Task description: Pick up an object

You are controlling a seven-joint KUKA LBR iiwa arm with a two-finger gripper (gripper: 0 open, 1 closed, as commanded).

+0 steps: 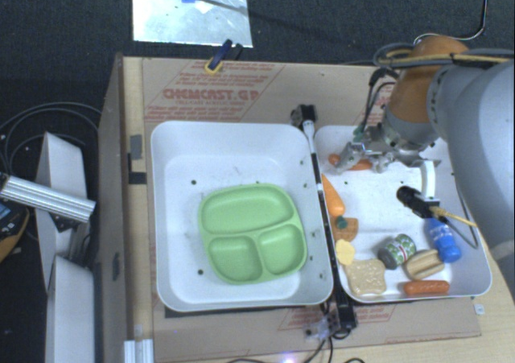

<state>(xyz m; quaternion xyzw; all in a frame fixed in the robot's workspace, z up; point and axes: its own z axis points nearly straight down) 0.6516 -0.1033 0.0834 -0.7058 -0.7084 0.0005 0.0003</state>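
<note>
The fingers cannot be told open from closed; the gripper (364, 156) sits low at the far end of the right bin (475, 269), above something orange that is partly hidden under it. Taking the carrot (333, 197) by that bin's left wall as the marker: a yellow piece (344, 253) lies just nearer than it, a slice of toast (366, 277) nearer still, a small can (396, 251) and a blue bottle (443, 241) off to its right, and a hot dog (425, 288) beyond the toast. The left bin (173, 160) holds a green divided plate (252, 233).
</note>
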